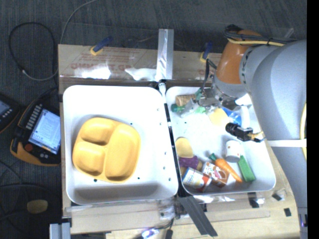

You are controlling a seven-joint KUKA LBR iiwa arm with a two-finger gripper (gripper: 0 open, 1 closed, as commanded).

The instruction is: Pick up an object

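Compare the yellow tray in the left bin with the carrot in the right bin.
The yellow tray is far larger than the carrot. The tray is broad, rounded and compartmented; the carrot is slim and tapered. The tray lies alone in the left bin; the carrot sits among clutter in the right bin. Both look like plastic.

A robotics lab: teach pendant [41, 133], floor cables [30, 54], bench-mounted bins [167, 128]
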